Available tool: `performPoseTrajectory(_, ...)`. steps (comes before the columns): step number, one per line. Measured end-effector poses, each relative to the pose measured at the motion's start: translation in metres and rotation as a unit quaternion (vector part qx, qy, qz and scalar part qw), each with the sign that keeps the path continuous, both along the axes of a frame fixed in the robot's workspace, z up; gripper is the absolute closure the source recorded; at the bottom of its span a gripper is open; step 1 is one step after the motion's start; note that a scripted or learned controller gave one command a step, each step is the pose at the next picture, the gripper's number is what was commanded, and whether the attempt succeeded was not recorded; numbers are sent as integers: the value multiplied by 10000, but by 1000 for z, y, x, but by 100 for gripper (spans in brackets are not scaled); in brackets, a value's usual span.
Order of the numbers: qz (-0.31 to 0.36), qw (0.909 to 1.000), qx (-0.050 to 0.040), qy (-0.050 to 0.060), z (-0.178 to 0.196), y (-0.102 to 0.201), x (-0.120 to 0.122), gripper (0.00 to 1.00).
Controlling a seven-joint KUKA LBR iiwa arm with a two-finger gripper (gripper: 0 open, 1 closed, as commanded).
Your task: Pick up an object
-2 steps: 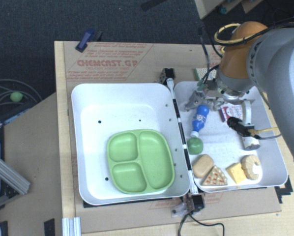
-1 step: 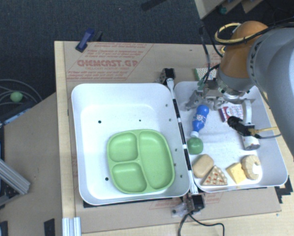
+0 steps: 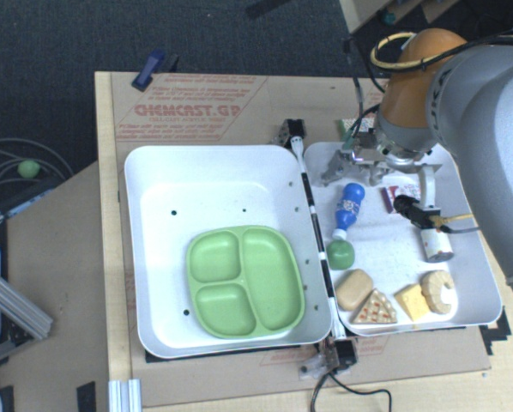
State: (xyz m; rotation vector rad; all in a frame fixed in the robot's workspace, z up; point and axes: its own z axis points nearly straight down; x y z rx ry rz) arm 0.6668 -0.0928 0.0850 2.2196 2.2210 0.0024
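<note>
My gripper (image 3: pixel 357 170) hangs low over the back of the right bin (image 3: pixel 482 292), just above the top end of a blue and white bottle (image 3: pixel 349 206) that lies on the bin floor. No object shows between its jaws. A small green ball (image 3: pixel 339 253) rests at the bottle's near end. A red and white packet (image 3: pixel 391 197) lies to the right of the bottle. Along the front of this bin sit a tan bread roll (image 3: pixel 353 288), a pizza slice (image 3: pixel 375 309), a yellow cheese wedge (image 3: pixel 410 302) and a pale bagel (image 3: pixel 438 288).
The left bin (image 3: pixel 153 230) holds a green divided plate (image 3: pixel 244 279) toward its front. The grey arm with its orange band (image 3: pixel 415 75) covers the right bin's back right corner. A blue clip (image 3: pixel 149 69) lies on the cardboard behind the bins.
</note>
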Motion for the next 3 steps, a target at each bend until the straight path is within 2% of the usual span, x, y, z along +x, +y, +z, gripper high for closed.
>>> performPoseTrajectory(1, -7, 10000, 0, 20, 0, -16, -23, 0)
performPoseTrajectory(2, -7, 10000, 0, 10, 10, -16, -23, 100)
performPoseTrajectory(3, -10, 10000, -16, -6, 82, -98, -11, 100)
